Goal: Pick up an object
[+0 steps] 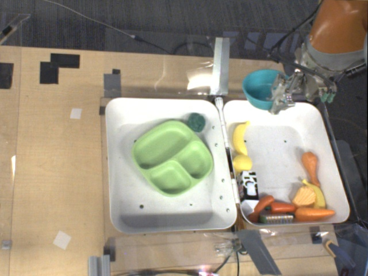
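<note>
At the far left of the frame lay the pale wooden bench (52, 171), its matte top marked with black block shapes near the upper left and a few small pale squares. Right of it sat the left bin (123, 211), a shallow white plastic tray with rounded corners. A glossy lime-green divided plate (172, 157), soft-edged with three compartments, lay tilted across its middle. Touching the plate's upper right rim was a small dark teal ball (196, 121) with a rough, fuzzy look.

Across a metal divider, the right bin (276, 148) had the same smooth white shell. A curved yellow banana (240, 138) lay along its left wall, with a rounded yellow lemon-like piece (242, 164) just below it and a small black-and-white block (249, 186) beneath that. Along the lower edge clustered a red sausage-shaped piece (270, 206), a long orange carrot (313, 214) and a yellow-orange wedge (305, 197); a smaller tapered orange carrot (310, 164) lay near the right wall.

At the upper right the gripper (282, 99) hung over the bin's top rim, its metal fingers closed on the rim of a smooth teal bowl (260, 88), which was lifted just above the bin's upper left corner. Above it rose the arm's orange band (339, 16).
</note>
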You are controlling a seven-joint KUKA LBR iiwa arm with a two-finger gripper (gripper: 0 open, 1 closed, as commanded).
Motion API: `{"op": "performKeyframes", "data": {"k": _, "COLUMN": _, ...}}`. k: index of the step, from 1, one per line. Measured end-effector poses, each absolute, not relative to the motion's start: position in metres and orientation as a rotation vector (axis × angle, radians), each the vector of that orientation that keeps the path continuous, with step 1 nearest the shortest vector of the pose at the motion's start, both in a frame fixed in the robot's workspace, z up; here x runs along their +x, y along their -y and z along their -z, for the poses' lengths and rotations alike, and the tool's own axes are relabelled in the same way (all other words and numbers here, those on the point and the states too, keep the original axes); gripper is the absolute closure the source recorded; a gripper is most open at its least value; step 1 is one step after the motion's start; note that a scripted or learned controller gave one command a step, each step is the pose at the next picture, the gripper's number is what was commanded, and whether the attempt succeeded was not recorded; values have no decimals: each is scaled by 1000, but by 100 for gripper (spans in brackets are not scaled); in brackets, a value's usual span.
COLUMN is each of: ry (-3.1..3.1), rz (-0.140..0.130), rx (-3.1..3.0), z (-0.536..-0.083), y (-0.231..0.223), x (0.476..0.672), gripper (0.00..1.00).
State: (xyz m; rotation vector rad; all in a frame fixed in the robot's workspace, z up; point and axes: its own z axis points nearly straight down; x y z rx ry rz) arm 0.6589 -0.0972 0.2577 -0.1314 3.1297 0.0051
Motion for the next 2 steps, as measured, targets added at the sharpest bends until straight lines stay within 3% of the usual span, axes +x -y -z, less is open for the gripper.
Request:
{"op": "performKeyframes", "data": {"k": 1, "ry": -3112, "rz": 6, "rx": -321, "z": -319, "y": 155, "x": 670, "gripper": 100}}
{"op": "performKeyframes", "data": {"k": 2, "ry": -3030, "rz": 3, "rx": -808, "z": -263, "y": 206, "x": 639, "gripper": 100}}
